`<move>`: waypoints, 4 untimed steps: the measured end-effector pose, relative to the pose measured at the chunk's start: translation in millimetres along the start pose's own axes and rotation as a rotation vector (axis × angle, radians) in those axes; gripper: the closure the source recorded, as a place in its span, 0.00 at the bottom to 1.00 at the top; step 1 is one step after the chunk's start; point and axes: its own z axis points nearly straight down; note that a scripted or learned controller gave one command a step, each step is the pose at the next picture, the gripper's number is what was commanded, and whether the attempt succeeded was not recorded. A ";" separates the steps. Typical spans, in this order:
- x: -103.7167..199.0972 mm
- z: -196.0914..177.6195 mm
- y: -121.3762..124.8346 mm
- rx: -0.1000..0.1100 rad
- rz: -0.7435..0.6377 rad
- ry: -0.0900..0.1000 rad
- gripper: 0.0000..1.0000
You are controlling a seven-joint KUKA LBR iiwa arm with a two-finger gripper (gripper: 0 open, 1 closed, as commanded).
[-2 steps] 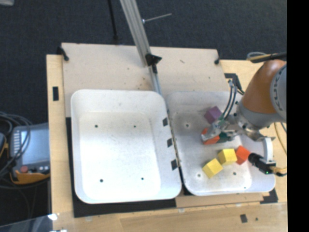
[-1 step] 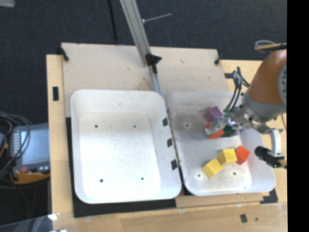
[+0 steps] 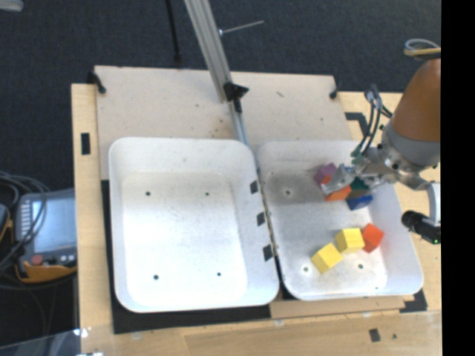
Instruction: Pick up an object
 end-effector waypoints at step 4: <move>163.8 -21.3 -14.4 0.005 -0.004 0.003 1.00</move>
